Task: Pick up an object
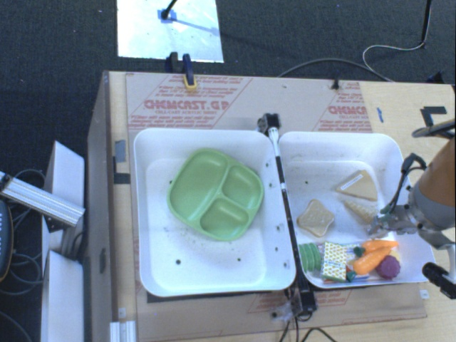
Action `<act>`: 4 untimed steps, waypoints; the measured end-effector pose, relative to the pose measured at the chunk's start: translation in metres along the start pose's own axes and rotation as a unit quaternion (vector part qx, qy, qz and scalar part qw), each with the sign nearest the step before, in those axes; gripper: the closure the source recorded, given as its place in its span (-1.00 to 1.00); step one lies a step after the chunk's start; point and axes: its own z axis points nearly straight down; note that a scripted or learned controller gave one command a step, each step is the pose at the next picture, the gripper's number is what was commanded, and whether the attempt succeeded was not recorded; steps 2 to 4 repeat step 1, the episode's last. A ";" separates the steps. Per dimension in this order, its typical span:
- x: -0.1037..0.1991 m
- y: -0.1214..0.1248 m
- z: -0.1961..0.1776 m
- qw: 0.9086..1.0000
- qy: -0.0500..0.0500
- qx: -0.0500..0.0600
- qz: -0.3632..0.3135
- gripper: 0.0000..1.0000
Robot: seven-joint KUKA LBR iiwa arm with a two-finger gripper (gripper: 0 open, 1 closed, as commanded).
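The left bin (160,212) on the desk (214,102) holds one green divided plate (215,193), which lies a little tilted near the middle. The right bin (335,152) holds toy food: two pale bread wedges (358,186), a toast slice (315,218), a green ribbed piece (309,256), a small patterned packet (333,260), an orange carrot (370,256) and a purple round piece (388,266). Most of these crowd along the near wall of the bin, and the far half of it is bare. The gripper (382,223) is low at the right side of this bin, just above the carrot and beside the wedges. I cannot tell whether the jaws are released or clenched. The carrot is bright orange, long, and lies flat.
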 end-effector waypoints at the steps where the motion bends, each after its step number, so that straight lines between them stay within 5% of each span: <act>1: 0.000 0.000 0.000 1.000 0.000 0.000 0.000 -1.00; 4: 0.000 0.000 0.000 1.000 0.000 0.000 0.000 -1.00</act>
